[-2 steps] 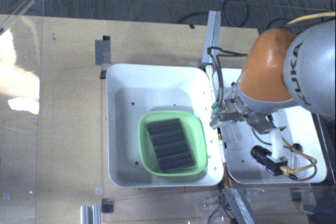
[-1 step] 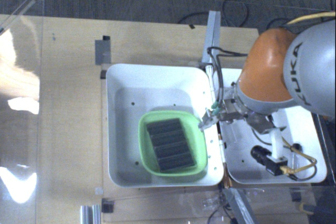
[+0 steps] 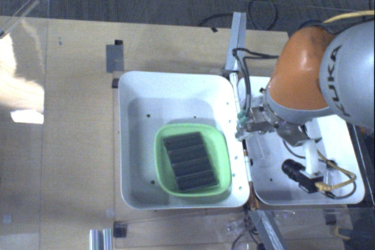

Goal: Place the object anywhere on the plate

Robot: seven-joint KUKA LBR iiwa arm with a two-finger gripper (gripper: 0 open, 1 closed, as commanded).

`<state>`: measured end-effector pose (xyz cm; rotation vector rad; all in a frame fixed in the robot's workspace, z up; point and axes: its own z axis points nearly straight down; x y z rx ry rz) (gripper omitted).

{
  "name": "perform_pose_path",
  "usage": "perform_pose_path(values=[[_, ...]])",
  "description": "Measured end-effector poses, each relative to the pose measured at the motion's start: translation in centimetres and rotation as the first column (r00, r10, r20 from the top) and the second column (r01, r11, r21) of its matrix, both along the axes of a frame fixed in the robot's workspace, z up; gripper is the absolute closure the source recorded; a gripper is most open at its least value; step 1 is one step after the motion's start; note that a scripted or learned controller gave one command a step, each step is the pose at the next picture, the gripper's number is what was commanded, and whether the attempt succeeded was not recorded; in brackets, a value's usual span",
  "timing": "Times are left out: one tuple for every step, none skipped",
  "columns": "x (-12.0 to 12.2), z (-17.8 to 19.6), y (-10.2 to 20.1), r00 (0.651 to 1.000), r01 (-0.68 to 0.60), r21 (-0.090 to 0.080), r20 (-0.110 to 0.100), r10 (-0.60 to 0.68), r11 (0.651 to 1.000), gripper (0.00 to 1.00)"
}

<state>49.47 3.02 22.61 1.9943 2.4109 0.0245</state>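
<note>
Camera view looks down on a dark ribbed rectangular block (image 3: 188, 161) lying flat in the middle of the green plate (image 3: 160, 152), tilted a little against its sides, and the plate sits in the left white bin (image 3: 126, 137) on the bench (image 3: 70, 126). The grey and orange arm (image 3: 304, 76) hangs over the right bin (image 3: 269, 181), with the tool (image 3: 253, 122) just beside the rim between the two bins and well apart from the block. Whether the tool is apart or together I cannot tell.
</note>
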Motion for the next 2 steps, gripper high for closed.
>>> perform_pose_path(values=[[0.0, 0.0, 0.0, 1.000, 0.000, 0.000, 0.000, 0.000, 1.000, 0.00], [0.2, 1.1, 0.0, 1.000, -0.004, 0.001, 0.005, 0.004, 1.000, 1.00]])
